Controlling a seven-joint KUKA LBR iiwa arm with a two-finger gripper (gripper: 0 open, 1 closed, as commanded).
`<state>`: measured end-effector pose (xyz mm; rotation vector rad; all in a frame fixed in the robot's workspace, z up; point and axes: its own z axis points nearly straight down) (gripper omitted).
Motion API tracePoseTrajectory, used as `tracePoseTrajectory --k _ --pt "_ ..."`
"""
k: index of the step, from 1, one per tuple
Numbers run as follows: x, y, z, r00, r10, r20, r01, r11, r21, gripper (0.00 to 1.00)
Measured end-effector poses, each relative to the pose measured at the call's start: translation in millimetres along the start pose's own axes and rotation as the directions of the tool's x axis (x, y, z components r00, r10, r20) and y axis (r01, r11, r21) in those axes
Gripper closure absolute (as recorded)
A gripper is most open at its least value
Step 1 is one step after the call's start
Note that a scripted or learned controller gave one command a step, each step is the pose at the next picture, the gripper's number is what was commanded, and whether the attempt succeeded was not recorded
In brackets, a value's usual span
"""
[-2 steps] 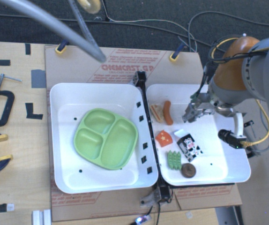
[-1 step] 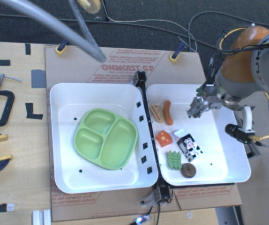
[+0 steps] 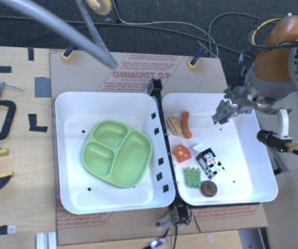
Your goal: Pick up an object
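Two shallow white bins stand side by side on the bench (image 3: 14, 154), on a sheet of brown cardboard (image 3: 138, 71). The left bin (image 3: 71, 113) holds one thing: a light green plate (image 3: 118, 153) with three compartments, lying flat near the middle.

The right bin (image 3: 247, 154) holds five small things, all in its left half. Near the divider lies one hot dog (image 3: 180, 124), the bun beside the reddish sausage. Below it is one small orange piece (image 3: 181, 152) with a white mark on it. To the right of that lies one black and white toy (image 3: 209, 163), with spots like a cow. Below are one green ridged piece (image 3: 192, 177) and one round brown piece (image 3: 208, 189), near each other at the lower edge of the bin floor.

The grey arm (image 3: 273, 61), with its orange band, comes from the right. Its pincer (image 3: 222, 114) hangs over the upper part of the right bin, to the right of the hot dog and well apart from it. Nothing is seen between its tips; I cannot tell if they are apart or together.

On the cardboard above the bins, red printed letters read "CHEMCAST GP"; the smaller lines are too small to read. Two yellow clamps (image 3: 67, 52) hold the cardboard at its top corners. One metal C-clamp (image 3: 2, 113) lies at the far left of the bench.
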<state>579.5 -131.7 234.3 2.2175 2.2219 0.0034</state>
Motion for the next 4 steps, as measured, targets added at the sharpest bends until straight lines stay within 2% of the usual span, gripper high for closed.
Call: tracePoseTrajectory --k 1,2,4 --pt "46.1 -0.4 -2.8 1.000 -0.004 -0.002 0.004 1.000 0.004 1.00" --pt "104.4 -5.0 0.7 1.000 -0.005 -0.002 0.005 1.000 0.005 1.00" --pt "197.8 10.4 1.9 1.000 -0.003 0.000 0.003 1.000 0.005 1.00"
